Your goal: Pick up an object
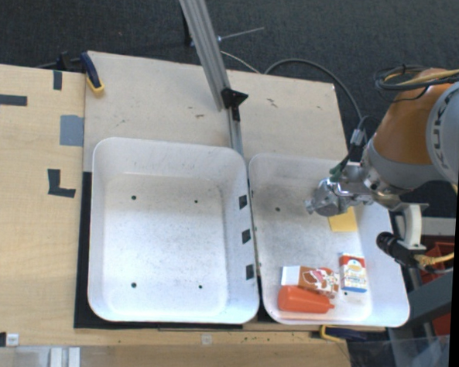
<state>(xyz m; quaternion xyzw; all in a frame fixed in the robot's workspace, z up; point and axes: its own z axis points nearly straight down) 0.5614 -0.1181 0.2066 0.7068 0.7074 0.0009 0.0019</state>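
— Objects are lying where? An orange block (303, 300), a snack packet (320, 280) and a small carton (354, 274) are sitting at the right bin's (289, 221) near edge; a yellow card (343, 221) is lying beside the gripper (320, 202).

— And the arm?

— It is reaching in from the right, wrist hanging low over that bin. Whether the claw is open or closed, I cannot tell.

The left bin (165, 229) offers wide free room. In the right bin (289, 221), the far and middle floor is open; an orange block (304, 300), two small cartons (353, 274) and a yellow card (342, 221) crowd the near right part.
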